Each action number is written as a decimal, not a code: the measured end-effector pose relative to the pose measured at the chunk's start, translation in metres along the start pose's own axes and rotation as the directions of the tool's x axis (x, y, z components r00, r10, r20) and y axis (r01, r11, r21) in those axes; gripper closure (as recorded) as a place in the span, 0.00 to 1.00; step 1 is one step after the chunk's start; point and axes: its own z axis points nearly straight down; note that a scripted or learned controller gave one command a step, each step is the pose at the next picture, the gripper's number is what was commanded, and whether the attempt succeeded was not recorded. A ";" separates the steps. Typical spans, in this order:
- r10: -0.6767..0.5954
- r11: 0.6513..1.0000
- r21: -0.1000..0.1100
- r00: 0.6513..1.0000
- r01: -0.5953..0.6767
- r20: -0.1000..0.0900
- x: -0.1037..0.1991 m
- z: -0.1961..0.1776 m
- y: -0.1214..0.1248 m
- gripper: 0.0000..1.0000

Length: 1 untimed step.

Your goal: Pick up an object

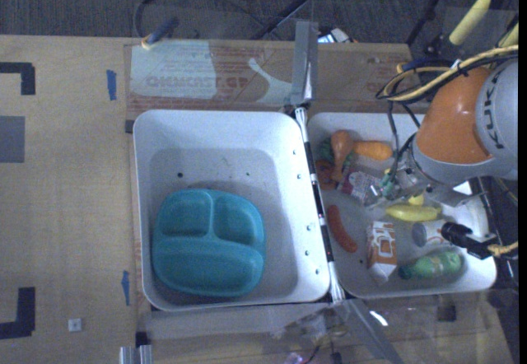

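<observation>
The right bin (478, 276) holds several small objects: an orange piece (372, 151), a red-orange piece (339, 146), a red sausage shape (341, 228), a yellow banana (413, 212), an orange and white carton (381, 245), a green bottle (431, 265) and a clear wrapped item (362, 185). My gripper (398, 185) reaches down from the grey and orange arm (458, 123) into the middle of this bin, just above the banana and beside the wrapped item. Its fingertips are too small and cluttered to make out.
The left bin (165, 140) holds a teal divided plate (209, 241). A metal divider (303, 66) stands behind the bins' shared wall. Cables (428, 74) loop near the arm at the right. Blue tape marks (111, 84) dot the wooden bench.
</observation>
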 end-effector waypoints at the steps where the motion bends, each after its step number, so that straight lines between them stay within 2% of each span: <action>1: 0.000 1.000 0.000 1.000 0.000 0.000 0.000 0.000 0.000 0.00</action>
